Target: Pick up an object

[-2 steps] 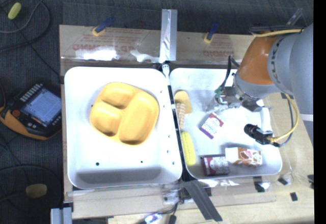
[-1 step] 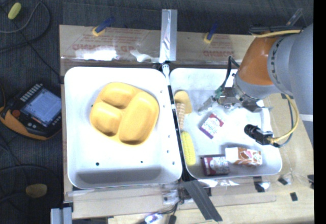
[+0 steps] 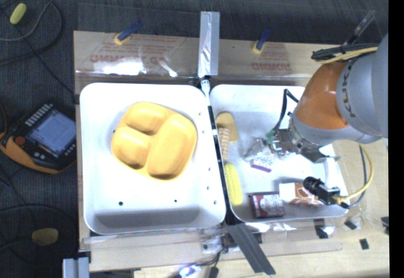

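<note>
The seam (image 3: 211,144) where the two white bins meet runs down the middle of the bench, and everything here is placed from it.

Left of the seam, the left bin (image 3: 95,207) holds one big yellow lumpy toy (image 3: 153,139), lying near the seam but not touching it.

Right of the seam is the right bin (image 3: 252,103). A pale cone (image 3: 225,129) lies right against the seam at its upper part, and a yellow corn cob (image 3: 233,184) lies along it lower down. Further right of the seam, at the bin's near edge, sits a dark red can (image 3: 266,205) on its side, with an orange-and-white box (image 3: 297,193) just beyond it.

The arm (image 3: 325,106) comes in from the far right, its orange band over the bin's right side. The gripper (image 3: 273,142) is down inside the right bin, about midway between the seam and the bin's right wall. Whether it is open or closed I cannot tell; the wrist hides it. A small white-and-purple packet (image 3: 262,162) lies on the bin floor just below the gripper, on its seam side, and nothing visibly sits in its grasp.
</note>
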{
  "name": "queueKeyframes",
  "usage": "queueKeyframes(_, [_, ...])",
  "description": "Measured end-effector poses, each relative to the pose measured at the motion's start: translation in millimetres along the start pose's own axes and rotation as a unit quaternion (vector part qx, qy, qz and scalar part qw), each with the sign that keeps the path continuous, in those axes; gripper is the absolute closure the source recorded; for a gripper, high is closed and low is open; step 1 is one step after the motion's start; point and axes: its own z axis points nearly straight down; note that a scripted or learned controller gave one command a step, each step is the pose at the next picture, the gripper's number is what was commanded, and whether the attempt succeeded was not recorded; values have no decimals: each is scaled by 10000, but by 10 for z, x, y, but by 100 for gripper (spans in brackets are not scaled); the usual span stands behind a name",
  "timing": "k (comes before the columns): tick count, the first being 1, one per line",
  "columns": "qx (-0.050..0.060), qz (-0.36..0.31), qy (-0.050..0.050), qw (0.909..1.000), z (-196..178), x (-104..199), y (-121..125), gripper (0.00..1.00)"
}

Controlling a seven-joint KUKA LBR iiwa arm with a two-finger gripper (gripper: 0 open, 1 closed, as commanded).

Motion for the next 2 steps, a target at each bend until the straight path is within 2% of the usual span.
queueKeyframes(1, [0,1,12,10000,-90,5,8,100])
queueKeyframes(2, [81,289,13,9995,-916,587,554,100])
